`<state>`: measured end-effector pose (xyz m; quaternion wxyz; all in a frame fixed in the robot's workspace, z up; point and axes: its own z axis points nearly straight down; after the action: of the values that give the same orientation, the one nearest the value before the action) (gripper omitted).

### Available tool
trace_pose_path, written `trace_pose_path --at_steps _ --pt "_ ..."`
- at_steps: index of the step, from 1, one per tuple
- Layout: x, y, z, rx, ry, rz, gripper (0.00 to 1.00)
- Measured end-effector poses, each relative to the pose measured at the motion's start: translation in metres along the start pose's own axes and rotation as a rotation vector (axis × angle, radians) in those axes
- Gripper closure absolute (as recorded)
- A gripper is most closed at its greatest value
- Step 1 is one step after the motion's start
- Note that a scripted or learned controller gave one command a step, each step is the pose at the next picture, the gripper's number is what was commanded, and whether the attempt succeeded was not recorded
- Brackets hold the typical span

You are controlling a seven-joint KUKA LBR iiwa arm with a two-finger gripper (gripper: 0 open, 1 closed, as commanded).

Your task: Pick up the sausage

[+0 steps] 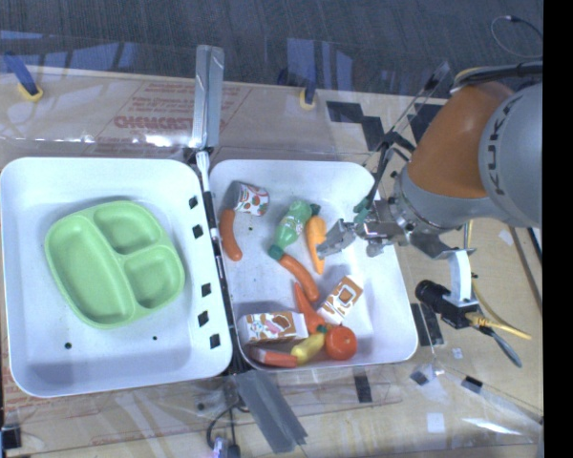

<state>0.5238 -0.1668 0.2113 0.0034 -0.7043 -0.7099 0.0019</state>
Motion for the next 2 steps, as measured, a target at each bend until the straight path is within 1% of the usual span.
trace_pose_path --at_steps 1,2 --pt "0.0363 -0.0222 0.1219 -0.001 -0.001 -0.114 0.0" --pt "0.0355 -0.0233 0.1138 0.004 0.0 -0.118 1.0"
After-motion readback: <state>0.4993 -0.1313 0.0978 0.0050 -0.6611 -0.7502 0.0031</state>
